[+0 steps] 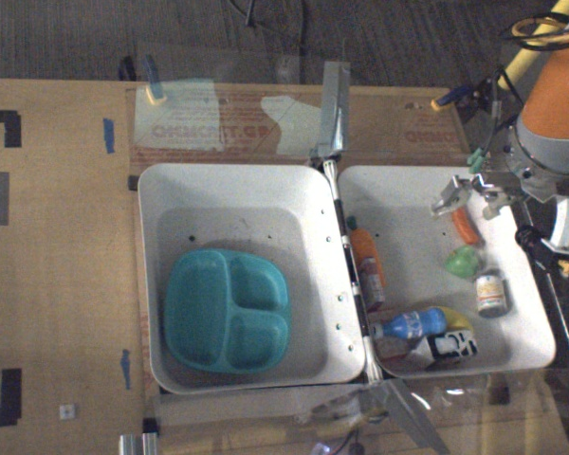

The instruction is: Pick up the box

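My gripper [471,195] hangs with its fingers apart and holding nothing at the right bin's [536,282] one o'clock corner, while what looks like the box [452,345] lies at six o'clock, tucked behind the bottle [411,325].

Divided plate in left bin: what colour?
Teal; the divided plate shows plainly in the camera view, lying flat in the left bin.

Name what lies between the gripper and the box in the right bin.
In the camera view, a green object lies between the gripper and the box; an orange item sits right by the gripper.
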Controlling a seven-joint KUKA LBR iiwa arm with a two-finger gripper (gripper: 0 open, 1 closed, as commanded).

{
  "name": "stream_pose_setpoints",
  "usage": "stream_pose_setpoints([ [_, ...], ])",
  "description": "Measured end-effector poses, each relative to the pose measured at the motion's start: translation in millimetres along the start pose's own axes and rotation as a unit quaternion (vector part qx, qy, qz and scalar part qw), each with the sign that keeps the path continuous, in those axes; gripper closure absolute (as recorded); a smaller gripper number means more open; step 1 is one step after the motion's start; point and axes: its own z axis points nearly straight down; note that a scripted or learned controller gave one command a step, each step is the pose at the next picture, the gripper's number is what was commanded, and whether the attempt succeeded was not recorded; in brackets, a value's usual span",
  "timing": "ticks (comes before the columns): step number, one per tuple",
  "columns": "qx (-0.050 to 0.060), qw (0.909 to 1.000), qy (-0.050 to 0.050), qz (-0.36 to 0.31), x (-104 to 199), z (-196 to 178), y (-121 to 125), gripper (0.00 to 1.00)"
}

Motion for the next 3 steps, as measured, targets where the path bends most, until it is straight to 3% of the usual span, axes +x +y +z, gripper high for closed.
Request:
stream_pose_setpoints([
  [1,-0.006,0.9974,0.0,0.072,28.8,127.7,-79.6,0.0],
  [2,-0.011,0.9813,0.0,0.192,29.4,127.1,-111.5,0.0],
  [3,-0.002,0.9996,0.012,0.024,-23.4,127.0,-111.8,0.0],
])
